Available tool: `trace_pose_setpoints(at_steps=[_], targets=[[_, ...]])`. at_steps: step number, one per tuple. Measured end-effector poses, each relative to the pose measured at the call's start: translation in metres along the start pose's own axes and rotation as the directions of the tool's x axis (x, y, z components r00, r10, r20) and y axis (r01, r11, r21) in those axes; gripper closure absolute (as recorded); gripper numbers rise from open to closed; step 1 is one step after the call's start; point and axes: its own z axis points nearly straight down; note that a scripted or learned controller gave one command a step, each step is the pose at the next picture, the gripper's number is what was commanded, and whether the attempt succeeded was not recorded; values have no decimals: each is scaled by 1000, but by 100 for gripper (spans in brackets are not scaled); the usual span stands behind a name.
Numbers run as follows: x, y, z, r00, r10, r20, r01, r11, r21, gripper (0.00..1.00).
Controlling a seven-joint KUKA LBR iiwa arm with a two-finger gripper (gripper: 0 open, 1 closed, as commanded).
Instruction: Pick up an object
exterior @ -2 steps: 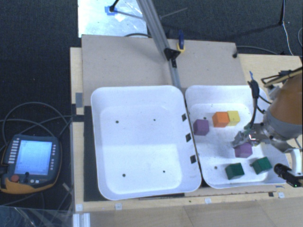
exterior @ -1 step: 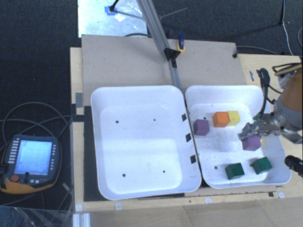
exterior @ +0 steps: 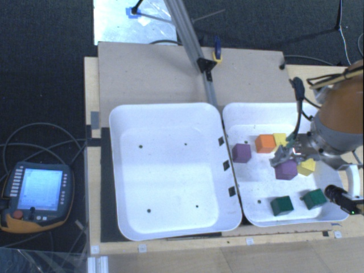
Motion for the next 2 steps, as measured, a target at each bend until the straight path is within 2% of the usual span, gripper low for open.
trace_pose_setpoints(at_steps=[2], targets=[[96,14,1,1000,1,-1,-1,1000,4,100]])
